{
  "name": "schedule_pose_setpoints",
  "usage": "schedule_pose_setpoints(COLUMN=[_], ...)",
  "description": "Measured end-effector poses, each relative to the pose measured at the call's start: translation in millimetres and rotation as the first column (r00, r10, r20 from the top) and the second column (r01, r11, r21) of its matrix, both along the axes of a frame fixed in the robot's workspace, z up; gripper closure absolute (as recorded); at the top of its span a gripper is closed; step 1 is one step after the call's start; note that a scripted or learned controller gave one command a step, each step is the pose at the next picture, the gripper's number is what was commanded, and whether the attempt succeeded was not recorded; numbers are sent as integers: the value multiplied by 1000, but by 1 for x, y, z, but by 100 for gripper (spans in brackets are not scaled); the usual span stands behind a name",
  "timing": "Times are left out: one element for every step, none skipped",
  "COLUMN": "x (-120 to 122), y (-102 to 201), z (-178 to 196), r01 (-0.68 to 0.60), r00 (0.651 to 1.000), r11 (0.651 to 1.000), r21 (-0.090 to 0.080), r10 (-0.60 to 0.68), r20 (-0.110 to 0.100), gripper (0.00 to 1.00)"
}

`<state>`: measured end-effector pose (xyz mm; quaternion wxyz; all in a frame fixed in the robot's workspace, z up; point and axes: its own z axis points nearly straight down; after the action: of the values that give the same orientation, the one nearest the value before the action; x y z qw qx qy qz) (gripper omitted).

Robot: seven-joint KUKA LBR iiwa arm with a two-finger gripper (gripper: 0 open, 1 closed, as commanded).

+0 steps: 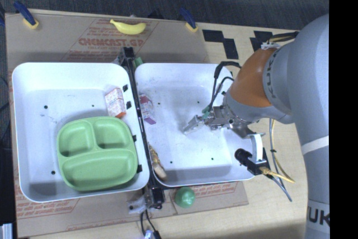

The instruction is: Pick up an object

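Note:
My gripper (191,125) hangs low over the middle of the right bin (184,73), its tip pointing left above bare white floor. A small purple and red packet (147,109) lies by that bin's left wall, well to the left of the gripper. A tan, elongated object (156,165) rests in the bin's front left corner. Nothing shows at the gripper's tip.
The left bin (33,81) holds a green divided plate (98,152) and a small red and white carton (114,102). A yellow banana (128,26) lies on the cardboard behind the bins. A green ball (184,196) sits in front of the right bin. The arm (279,87) covers the right bin's right side.

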<state>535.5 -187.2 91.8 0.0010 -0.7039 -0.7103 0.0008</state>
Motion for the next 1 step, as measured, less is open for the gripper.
schedule_pose_setpoints(x=[0], y=[0], z=[10], r01=[-3], r00=[1000], r11=[1000], r21=[0], r10=[3], r20=[-1], gripper=[100])
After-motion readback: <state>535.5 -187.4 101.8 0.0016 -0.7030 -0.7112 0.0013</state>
